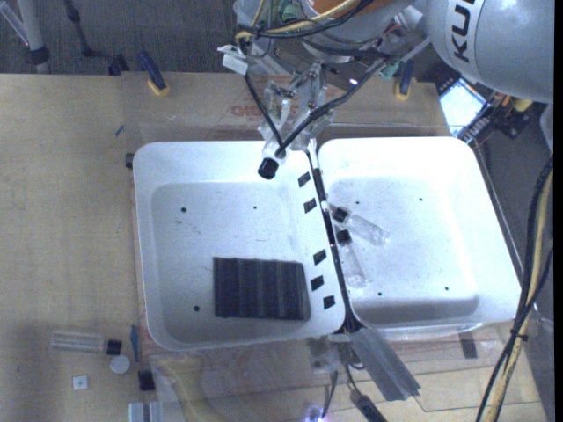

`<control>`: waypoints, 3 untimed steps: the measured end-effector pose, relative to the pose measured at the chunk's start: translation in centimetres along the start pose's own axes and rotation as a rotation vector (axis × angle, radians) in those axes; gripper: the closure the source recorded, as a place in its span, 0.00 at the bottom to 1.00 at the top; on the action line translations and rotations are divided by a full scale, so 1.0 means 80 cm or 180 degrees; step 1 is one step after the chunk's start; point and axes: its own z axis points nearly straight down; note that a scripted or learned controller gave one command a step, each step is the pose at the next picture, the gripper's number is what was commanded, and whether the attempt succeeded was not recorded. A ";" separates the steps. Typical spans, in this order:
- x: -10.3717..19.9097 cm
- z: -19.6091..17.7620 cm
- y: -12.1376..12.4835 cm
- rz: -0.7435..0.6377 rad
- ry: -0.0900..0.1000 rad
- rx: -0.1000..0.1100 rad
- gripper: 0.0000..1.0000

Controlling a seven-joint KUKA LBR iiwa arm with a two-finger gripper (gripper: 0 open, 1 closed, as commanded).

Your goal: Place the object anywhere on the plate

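Overhead, hand (295, 117) hangs at the bins' far rim.
Clear object (359, 230) lies nearer and rightward, plate (260, 289) nearer-left; whether the hand pinches anything, cannot tell.

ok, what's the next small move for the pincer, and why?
Probably shift the pincer right and nearer the camera, to sit over the clear object lying in the right bin beside the divider. The pincer hangs over the divider's far end, and the dark plate in the left bin isn't loaded yet.
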 end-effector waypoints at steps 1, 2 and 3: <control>-0.075 0.130 0.045 0.0123 0.0009 -0.0010 1.00; 0.024 0.182 -0.012 -0.0218 0.0015 -0.0010 1.00; 0.005 0.209 -0.001 0.2231 0.0025 -0.0001 1.00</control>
